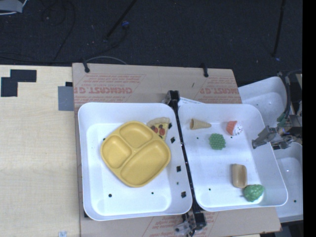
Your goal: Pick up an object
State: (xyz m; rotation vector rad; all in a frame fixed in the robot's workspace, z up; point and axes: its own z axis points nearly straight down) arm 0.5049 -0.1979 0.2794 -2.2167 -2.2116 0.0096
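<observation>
I see the gripper (270,141) at the right bin's (266,120) right rim, near the strawberry (233,128); whether it is open, I cannot tell.

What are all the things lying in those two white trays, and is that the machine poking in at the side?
White bins: 2, side by side; left bin, right bin.
Divided plate: 1, yellow, middle of left bin.
Pizza slice toy: 1, tan with red spots, left bin, at the plate's far edge.
Cone: 1, tan, right bin, far side.
Strawberry-like piece: 1, red and white, right bin, far side.
Round bumpy piece: 1, green, right bin, middle.
Oblong piece: 1, tan, right bin, near side.
Leafy piece: 1, green, right bin, near corner.
End effector: 1, grey, over the right bin's right rim.
</observation>
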